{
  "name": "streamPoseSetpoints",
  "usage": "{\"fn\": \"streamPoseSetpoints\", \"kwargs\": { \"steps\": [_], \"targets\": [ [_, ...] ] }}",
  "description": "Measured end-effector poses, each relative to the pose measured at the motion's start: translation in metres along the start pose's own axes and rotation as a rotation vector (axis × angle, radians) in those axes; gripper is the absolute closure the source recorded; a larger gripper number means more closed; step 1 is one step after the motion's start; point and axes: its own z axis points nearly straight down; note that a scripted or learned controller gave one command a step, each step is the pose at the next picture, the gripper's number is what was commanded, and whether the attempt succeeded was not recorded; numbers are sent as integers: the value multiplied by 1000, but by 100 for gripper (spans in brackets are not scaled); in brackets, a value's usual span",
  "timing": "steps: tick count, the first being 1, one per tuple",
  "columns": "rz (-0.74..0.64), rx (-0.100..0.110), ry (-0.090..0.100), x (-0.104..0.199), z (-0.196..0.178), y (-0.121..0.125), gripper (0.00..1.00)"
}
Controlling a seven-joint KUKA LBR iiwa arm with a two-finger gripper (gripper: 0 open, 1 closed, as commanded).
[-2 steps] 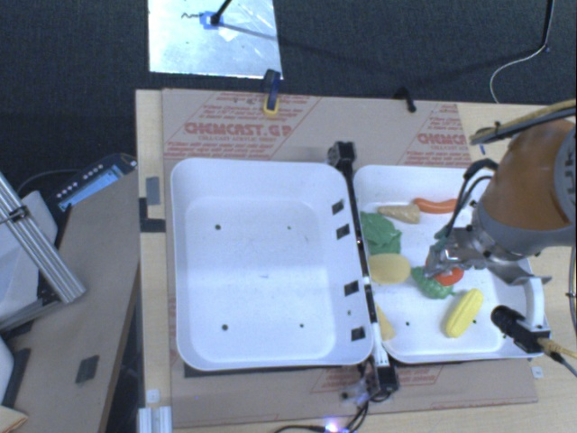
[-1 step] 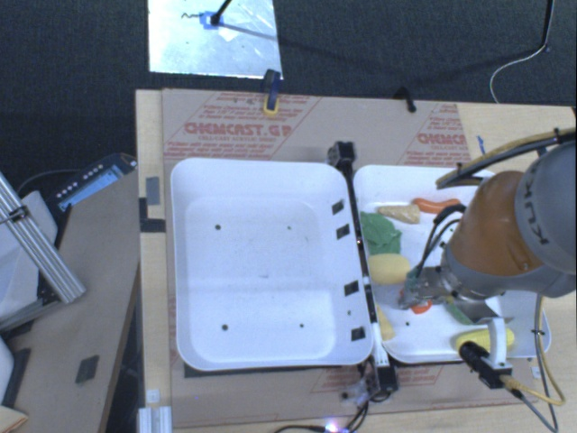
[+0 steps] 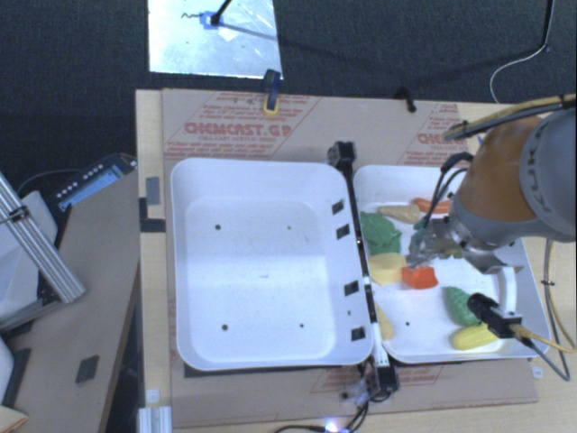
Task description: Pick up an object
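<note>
Orange block (image 3: 419, 278) lies just under the hand (image 3: 422, 253), grip state unclear.

The surface (image 3: 153, 350) is pale wood, topped by a brown cardboard sheet (image 3: 297, 124) printed with red lettering. On that sheet 2 shallow white bins sit side by side, touching along a black clipped seam: the left bin (image 3: 194, 332) toward 9 o'clock, the right bin (image 3: 424, 354) toward 3 o'clock. A yellow clamp (image 3: 270, 106) grips the sheet's edge at 12 o'clock.
</note>
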Motion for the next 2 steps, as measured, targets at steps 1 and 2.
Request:
{"fn": "streamPoseSetpoints", "kwargs": {
  "steps": [1, 2],
  "targets": [
    [6, 5, 2, 0, 31, -50, 100],
    [0, 1, 1, 4, 49, 1, 100]
  ]
}}
